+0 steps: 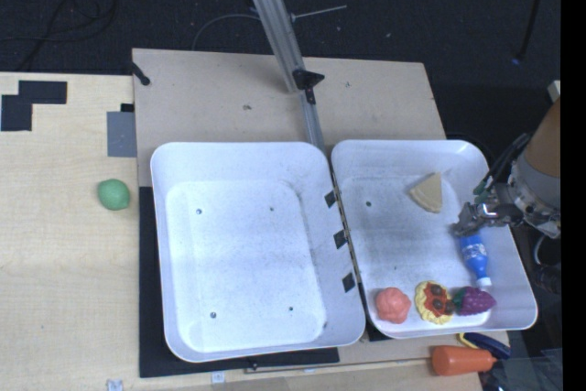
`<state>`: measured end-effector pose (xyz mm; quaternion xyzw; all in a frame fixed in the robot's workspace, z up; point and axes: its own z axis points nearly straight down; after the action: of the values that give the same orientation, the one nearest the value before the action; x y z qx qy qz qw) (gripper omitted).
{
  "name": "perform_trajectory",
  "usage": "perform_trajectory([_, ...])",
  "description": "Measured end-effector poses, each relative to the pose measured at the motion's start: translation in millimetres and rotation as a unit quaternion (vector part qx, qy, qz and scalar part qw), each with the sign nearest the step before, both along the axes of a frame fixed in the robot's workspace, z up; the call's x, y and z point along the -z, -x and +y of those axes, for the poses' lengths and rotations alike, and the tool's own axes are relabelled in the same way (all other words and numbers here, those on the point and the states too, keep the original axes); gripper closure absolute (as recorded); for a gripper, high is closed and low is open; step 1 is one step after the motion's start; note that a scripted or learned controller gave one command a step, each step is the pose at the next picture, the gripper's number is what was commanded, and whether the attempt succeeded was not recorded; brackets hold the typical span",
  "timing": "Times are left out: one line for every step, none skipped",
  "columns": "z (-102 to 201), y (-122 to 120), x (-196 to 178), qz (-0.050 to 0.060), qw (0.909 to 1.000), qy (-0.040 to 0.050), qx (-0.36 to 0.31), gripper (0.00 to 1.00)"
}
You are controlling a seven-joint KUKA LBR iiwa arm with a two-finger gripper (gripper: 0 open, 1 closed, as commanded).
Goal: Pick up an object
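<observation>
Blue bottle (474,259) lies along the right bin's (380,160) right wall, just below the claw (478,213), which hovers at its upper end, probably lining up a grasp; its opening I cannot tell from this slant.

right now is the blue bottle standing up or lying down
Lying down. The blue bottle rests lengthwise on the floor of the right bin, white cap pointing toward the near rim, just below the hand.

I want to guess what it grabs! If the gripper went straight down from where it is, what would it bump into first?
Probably the blue bottle, lying in the right bin just under the gripper. Depth is hard to judge from this slanted view.
</observation>
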<state>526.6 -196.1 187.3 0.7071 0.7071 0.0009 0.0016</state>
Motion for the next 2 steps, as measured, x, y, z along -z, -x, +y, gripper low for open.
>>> perform_trajectory([-10, -5, -52, 0.0, 1.0, 0.0002, 0.0, 1.0])
perform_trajectory([43, -27, -44, 0.002, 1.0, -0.001, -0.002, 1.0])
